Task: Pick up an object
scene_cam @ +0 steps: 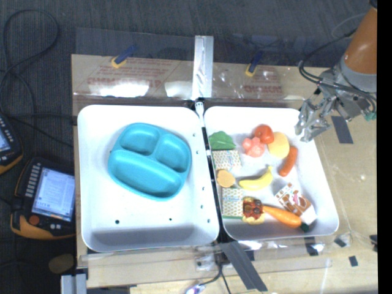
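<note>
The gripper point(309, 125) is hovering over the right bin's point(327, 188) upper-right rim, metal fingers parted, gripping nothing. Inside that bin, glossy plastic foods are lying: curved banana point(257, 180), tapered carrot point(283, 215), round tomato point(264, 133).

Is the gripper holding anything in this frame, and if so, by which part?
Nothing is held. The gripper hangs above the right bin's upper right rim, with no item between its fingers.
</note>
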Available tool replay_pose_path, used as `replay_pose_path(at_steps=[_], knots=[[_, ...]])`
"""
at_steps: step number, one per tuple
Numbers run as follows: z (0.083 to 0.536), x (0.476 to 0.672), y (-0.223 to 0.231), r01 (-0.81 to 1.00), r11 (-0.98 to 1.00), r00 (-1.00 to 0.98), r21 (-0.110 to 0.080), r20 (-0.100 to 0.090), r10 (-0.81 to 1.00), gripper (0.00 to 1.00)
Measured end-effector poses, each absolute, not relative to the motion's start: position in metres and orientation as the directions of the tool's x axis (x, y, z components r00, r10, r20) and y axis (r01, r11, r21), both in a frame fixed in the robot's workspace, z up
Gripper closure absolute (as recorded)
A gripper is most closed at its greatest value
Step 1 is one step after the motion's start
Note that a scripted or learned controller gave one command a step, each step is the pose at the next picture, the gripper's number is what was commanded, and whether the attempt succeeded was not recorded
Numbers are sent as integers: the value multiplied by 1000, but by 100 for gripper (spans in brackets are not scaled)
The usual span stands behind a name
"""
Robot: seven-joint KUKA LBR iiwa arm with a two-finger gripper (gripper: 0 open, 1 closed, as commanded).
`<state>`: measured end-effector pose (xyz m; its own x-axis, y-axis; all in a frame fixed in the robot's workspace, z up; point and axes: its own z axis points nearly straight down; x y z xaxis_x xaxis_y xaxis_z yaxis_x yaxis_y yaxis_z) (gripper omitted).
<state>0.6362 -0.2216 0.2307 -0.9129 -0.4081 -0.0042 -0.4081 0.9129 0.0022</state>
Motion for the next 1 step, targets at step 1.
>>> replay_pose_path(at_steps=[1], knots=[[331, 606, -222, -259, 966, -966, 1, -4, -259, 100]])
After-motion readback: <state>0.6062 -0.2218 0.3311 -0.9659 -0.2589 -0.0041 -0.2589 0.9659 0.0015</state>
